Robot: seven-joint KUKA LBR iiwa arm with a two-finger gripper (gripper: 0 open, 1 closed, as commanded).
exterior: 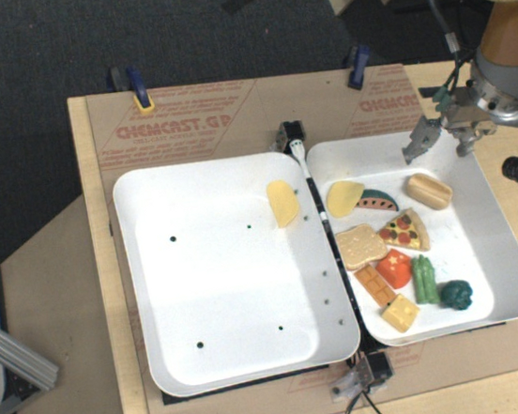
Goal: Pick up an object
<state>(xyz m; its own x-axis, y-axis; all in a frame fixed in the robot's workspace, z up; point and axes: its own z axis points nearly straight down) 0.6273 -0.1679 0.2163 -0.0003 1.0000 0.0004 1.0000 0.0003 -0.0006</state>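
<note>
My gripper (442, 143) hangs open over the far right corner of the right bin (508, 244), with nothing between its fingers. Just below it lies a hot dog bun (428, 191). Further toys lie in this bin: a yellow chip (344, 199), a watermelon slice (376, 201), a pizza slice (405, 230), a slice of toast (361, 246), a red tomato (395, 269), an orange waffle (374, 285), a green vegetable (424, 280), broccoli (456, 294) and a cheese cube (400, 312). A lone yellow piece (283, 203) lies in the left bin (212, 283) near its far right edge.
Both bins rest on a cardboard sheet (219, 117) held by two blue clamps (138, 86) at the back edge. A black bracket (291, 134) sits where the bins meet at the back. The arm's orange band (509, 36) rises at the right.
</note>
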